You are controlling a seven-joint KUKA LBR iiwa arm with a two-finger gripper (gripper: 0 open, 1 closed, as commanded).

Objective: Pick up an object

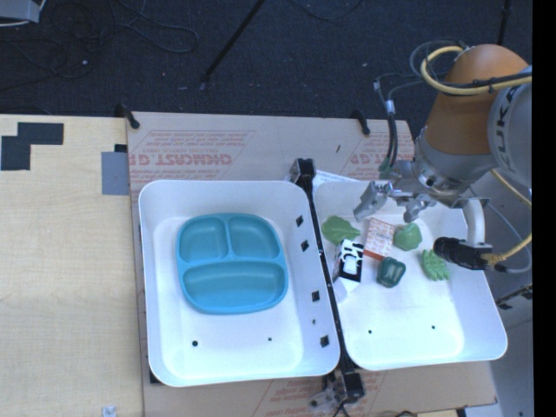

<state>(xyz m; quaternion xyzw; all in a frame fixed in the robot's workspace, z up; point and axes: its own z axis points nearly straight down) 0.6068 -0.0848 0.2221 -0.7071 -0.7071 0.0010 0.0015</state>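
The arm reaches in from the right and holds its gripper over the back of the right bin; the two fingers stand spread apart with nothing between them, so the claw is released and holds nothing; the candidates for picking all lie in that right bin, clustered near its back half: a light green leafy piece near the divider, a black-and-white card just below it, a small red-and-white packet in the middle, a round green piece beside the packet, a dark green pepper-like toy further forward, and another leafy green piece toward the right wall; the left bin bears a blue divided plate; judging from this, the step in hand is the approach, before any grasp; the next move calls for choosing one item, likely the packet or the round green piece nearest beneath the fingers, lining up over it, descending and closing without snagging its close neighbours
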